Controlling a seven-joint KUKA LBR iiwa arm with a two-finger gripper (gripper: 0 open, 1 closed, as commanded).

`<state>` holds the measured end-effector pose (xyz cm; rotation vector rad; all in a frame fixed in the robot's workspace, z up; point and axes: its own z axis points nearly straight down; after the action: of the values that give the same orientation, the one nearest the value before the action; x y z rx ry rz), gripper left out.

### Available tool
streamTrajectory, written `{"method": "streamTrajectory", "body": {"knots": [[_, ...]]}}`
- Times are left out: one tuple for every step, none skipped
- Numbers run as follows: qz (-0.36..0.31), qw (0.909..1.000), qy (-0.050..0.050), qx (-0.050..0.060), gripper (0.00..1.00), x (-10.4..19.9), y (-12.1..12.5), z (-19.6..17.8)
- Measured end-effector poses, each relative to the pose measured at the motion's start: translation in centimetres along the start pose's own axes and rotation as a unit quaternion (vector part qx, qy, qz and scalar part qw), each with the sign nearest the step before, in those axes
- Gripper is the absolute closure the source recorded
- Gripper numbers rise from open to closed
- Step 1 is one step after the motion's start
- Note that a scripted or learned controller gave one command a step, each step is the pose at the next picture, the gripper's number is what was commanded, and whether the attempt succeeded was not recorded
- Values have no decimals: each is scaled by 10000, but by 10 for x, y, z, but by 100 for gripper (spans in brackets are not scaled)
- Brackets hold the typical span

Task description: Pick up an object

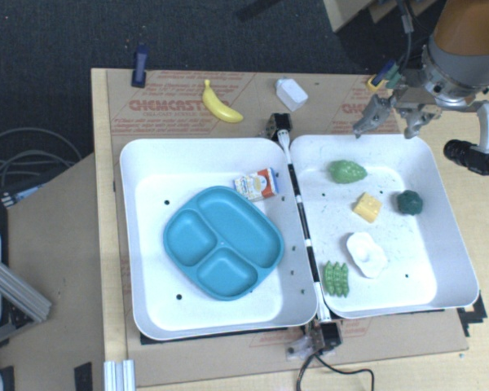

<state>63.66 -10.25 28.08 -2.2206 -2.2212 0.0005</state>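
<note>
A green ridged piece [336, 278] lies at the near edge of the right bin [440, 287], a white lump [365, 253] just behind it. In the left bin [138, 218] a blue divided plate [221, 241] sits with a small carton [255, 185] at its far rim. Farther back: yellow block [367, 207], dark green ball [408, 203], light green object [346, 171]. The gripper [391, 119] hangs over the right bin's far rim, jaws spread, holding nothing

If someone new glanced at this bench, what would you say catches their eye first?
Most likely the big blue divided tray lying in the left bin. Next, the yellow banana on the cardboard behind that bin, and the gripper, jaws open, above the right bin's far edge.
</note>
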Motion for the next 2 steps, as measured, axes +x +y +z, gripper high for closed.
{"method": "streamTrajectory", "body": {"knots": [[3,10000,0,8,0,0,11,122],[1,10000,-6,-9,0,8,30,196]]}}
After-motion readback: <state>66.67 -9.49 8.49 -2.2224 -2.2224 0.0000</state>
